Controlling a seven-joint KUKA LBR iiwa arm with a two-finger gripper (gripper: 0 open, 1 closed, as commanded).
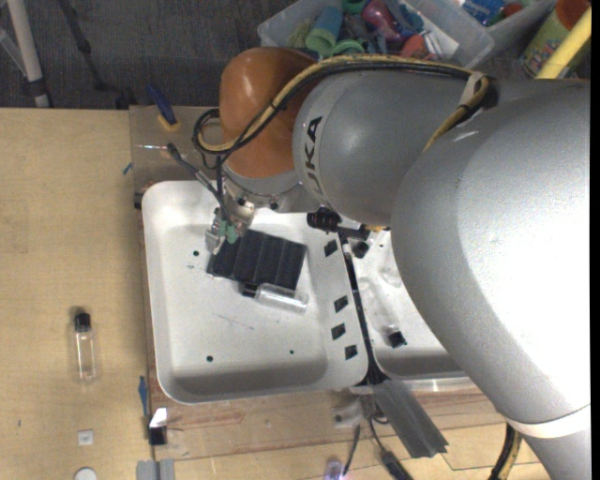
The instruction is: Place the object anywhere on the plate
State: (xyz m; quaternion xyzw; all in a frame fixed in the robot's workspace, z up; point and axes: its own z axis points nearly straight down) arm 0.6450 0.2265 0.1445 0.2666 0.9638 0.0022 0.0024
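Note:
My gripper (259,262) shows as a black ribbed block low over the left white bin (187,347), in its upper middle part. A small green piece (221,231) sits at the block's upper left corner, touching or just beside it. A pale, shiny sliver (282,298) lies at the block's lower right edge. I cannot tell whether either one is a loose object or part of the gripper. The arm's orange band (258,103) and grey body hide the bin's upper right. I cannot make out a plate.
The right bin (417,352) is mostly hidden under the arm. A clear vial (84,345) lies on the wooden bench at the left. A clear tub of coloured toys (375,28) stands behind the bins.

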